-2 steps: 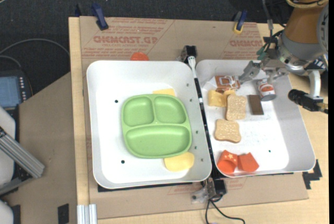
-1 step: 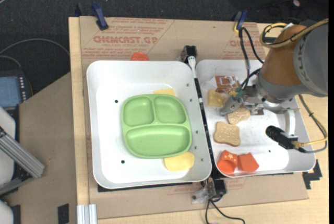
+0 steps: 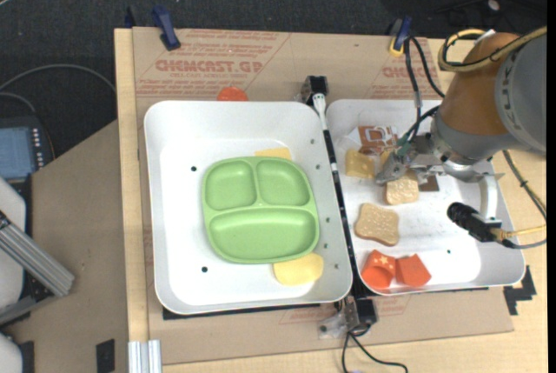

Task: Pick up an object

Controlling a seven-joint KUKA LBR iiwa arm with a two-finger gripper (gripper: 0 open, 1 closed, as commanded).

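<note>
the approach step is being judged as the one in hand: the hand (image 3: 403, 163) is being held low over the upper middle of the right bin (image 3: 486, 276), in the right half of the frame, among small food pieces. whether the hand is open or closed cannot be told, and nothing is being seen gripped. the likeliest target, a small tan toast piece (image 3: 402, 191), is lying just below the hand in the frame. a yellow block (image 3: 358, 163) is lying to the hand's left, a larger bread slice (image 3: 377, 223) lower down, and two orange pieces (image 3: 378, 271) near the bin's lower edge. next, the hand is probably being called on to be centred over one piece and closed on it before any lift is being tried
</note>
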